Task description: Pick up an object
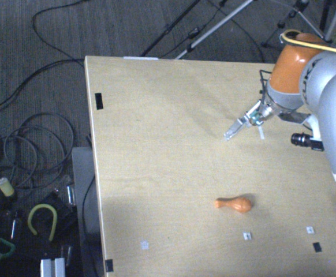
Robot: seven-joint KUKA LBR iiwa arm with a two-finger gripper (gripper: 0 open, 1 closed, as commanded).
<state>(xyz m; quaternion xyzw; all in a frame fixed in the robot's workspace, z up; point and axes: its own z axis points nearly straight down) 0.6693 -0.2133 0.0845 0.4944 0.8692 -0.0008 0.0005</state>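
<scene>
An orange pear-shaped object [235, 203] is seen lying on the tan bench surface [156, 154], its long axis running nearly left to right, narrow end pointing left. The gripper [244, 126] is being held well apart from it, farther up the view, so the object lies below it. Nothing is being held; finger spacing cannot be told.

Small orange pear-shaped obj [235, 204], lying flat on tabletop, narrow end left

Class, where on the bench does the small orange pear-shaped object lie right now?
The small orange pear-shaped object lies on the tan bench top, lower right of centre in the camera view, well below the gripper and apart from it.
</scene>
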